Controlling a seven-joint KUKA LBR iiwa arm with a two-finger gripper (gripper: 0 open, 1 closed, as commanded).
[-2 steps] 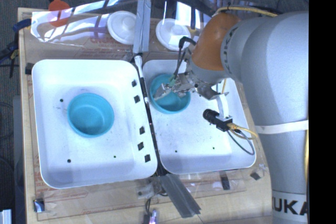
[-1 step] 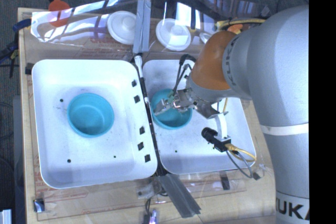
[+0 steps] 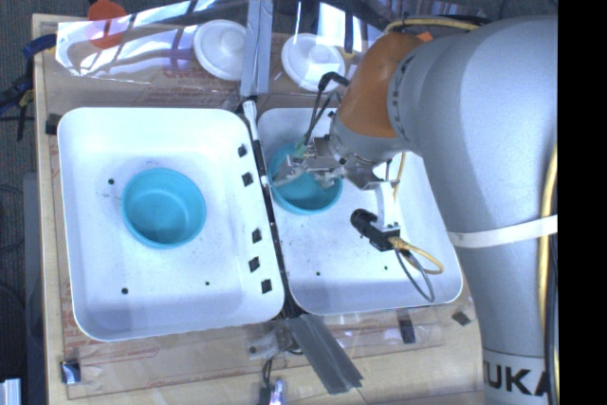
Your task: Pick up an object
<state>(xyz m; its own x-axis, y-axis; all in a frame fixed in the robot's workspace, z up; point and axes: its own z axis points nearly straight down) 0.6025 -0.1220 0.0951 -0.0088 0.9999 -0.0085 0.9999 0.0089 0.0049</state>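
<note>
Blue bowl (image 3: 305, 193) under the end effector (image 3: 302, 164); arm (image 3: 493, 204) reads "KUKA".

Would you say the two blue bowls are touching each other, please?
Apart. The camera view shows one blue bowl in the left bin and the other blue bowl in the right bin, with the bins' rims between them.

Robotics laboratory test cell. Indicators: an industrial KUKA arm (image 3: 493, 204) reaches over a wooden bench (image 3: 52, 337); two shallow white bins (image 3: 85, 299) sit on that bench; dark carpet lies beyond the bench.
</note>
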